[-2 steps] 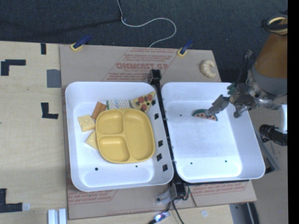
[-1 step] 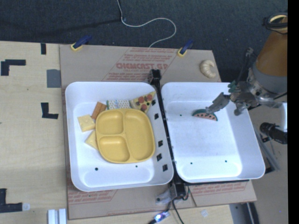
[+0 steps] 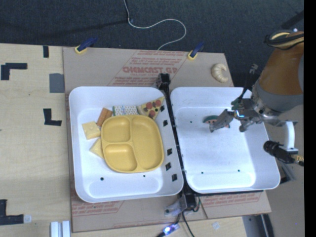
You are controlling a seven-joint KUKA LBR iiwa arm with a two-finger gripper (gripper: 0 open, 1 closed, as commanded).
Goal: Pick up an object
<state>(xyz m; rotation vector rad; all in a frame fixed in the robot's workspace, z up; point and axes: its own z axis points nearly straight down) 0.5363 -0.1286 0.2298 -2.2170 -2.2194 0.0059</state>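
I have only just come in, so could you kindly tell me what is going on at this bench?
A grey KUKA arm with an orange band reaches in from the right, its gripper low over the right bin. Something small and dark sits at the fingers, but it is too blurred to tell whether that is a held object. The left bin holds a yellow divided plate, with a few small flat pieces tucked around its upper and left edges.
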